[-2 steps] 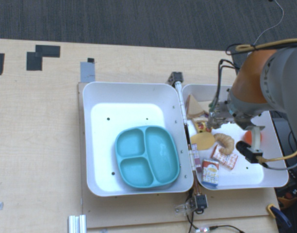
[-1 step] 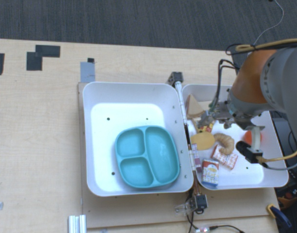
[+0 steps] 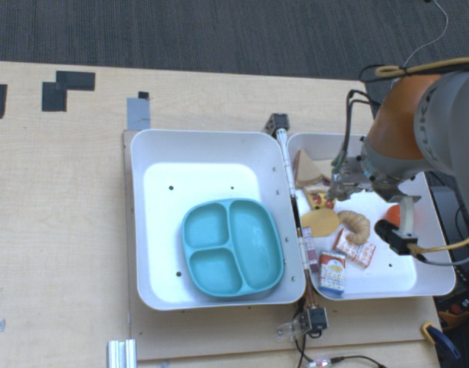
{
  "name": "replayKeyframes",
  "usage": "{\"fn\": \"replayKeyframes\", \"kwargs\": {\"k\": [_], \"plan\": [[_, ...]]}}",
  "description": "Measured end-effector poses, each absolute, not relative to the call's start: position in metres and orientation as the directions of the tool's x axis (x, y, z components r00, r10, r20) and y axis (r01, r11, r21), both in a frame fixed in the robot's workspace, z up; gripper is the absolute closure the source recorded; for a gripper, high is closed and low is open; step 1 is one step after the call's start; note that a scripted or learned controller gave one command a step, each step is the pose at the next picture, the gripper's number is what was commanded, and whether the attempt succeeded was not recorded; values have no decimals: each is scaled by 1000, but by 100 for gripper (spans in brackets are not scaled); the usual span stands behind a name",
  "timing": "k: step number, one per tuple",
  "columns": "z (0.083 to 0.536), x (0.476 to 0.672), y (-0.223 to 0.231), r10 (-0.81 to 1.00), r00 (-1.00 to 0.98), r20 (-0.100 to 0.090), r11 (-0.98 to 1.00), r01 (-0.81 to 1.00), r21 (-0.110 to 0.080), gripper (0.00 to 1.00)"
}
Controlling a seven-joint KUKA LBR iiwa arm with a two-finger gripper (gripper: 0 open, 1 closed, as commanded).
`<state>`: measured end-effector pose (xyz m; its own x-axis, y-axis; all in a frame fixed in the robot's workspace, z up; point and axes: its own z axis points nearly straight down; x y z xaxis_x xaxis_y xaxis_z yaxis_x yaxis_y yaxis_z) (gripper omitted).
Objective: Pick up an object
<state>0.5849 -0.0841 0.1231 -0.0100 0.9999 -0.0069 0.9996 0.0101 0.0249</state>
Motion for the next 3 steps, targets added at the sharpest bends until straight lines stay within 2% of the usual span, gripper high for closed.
{"fn": "replayKeyframes", "kwargs": {"k": [1,2,3], "plan": [[123,585,-84,1000,-10,-7,10,1000,25,0],[87,521,-91,1000,-2,1,2,1000,5,0],[99,523,-91,1000,-2,-1,2,1000,12,100]]}}
